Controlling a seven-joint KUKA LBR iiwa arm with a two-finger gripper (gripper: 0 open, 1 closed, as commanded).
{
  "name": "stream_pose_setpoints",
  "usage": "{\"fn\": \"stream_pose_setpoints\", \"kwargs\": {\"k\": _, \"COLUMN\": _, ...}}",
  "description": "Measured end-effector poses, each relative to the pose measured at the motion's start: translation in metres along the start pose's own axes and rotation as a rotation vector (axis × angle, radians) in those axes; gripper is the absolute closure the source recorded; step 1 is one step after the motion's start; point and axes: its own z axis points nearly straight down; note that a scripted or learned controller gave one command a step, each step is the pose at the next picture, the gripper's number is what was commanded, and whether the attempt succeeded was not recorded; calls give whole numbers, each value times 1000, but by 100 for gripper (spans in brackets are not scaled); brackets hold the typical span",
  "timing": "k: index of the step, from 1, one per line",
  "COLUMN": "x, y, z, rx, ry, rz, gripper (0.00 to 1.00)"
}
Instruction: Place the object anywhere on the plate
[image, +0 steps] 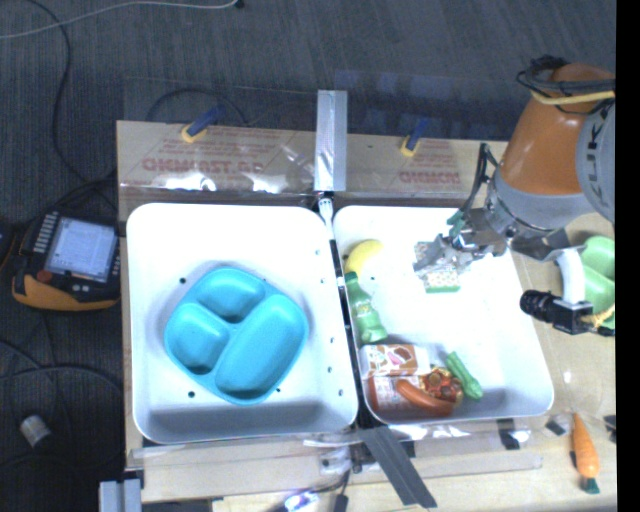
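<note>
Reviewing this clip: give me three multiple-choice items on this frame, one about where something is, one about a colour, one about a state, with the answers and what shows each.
1. Where does the plate lie?
A. In the left bin
B. In the right bin
C. On the floor beside the bench

2. What colour is the plate?
A. Red
B. Blue
C. Black

3. How does the plate stand with regard to the task?
A. A banana lies on it
B. A bottle stands on it
C. Nothing lies on it yet

Answers:
1. A: the plate sits in the left bin, while the gripper hangs over the right bin.
2. B: all three of its compartments are light blue.
3. C: its compartments show bare blue, and the banana, the green bottle and the food packet all lie in the right bin.
</note>
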Motion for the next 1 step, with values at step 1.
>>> {"fn": "stream_pose_setpoints", "kwargs": {"k": 1, "x": 79, "y": 1, "z": 66, "rx": -1, "ry": 5, "rz": -263, "gripper": 100}}
